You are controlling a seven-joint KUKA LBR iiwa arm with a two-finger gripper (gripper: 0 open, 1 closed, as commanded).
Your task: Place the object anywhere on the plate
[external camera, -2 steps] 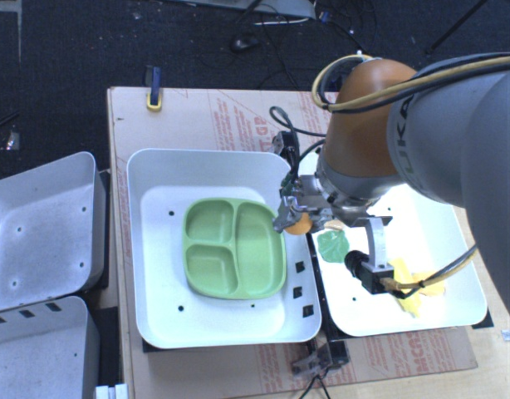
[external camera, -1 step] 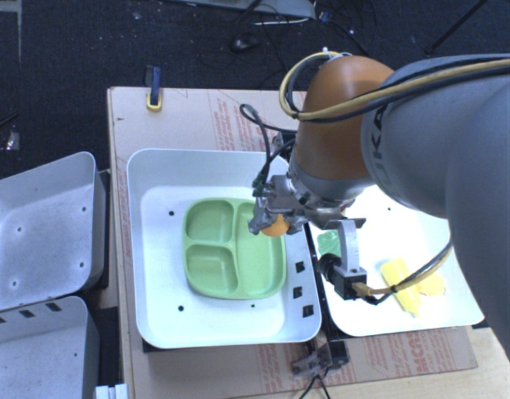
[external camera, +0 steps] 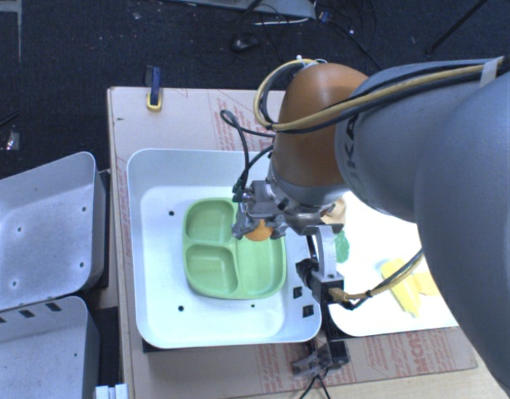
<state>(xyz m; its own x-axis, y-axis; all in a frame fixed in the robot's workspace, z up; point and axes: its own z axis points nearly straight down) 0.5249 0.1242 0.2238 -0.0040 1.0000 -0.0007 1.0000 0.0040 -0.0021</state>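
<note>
The arm [external camera: 421, 140], grey with an orange band above the wrist, enters from the right and covers much of the right bin [external camera: 380, 322]. Beneath it the bench [external camera: 197, 115] carries two white bins side by side. The left bin [external camera: 155, 223] holds a green divided plate [external camera: 213, 256] with three compartments (two smaller ones on its left side, one long one on its right).

The gripper [external camera: 257, 221] hangs over the plate's upper right edge, above the long compartment. A small orange object [external camera: 257, 233] sits directly under the gripper's tip, touching or just beside it, over the plate. Whether the fingers are closed on the object or standing open cannot be told; the wrist hides them.

In the right bin lies a yellow item [external camera: 409, 288], with a green item [external camera: 341, 248] near the bin's left edge.
</note>
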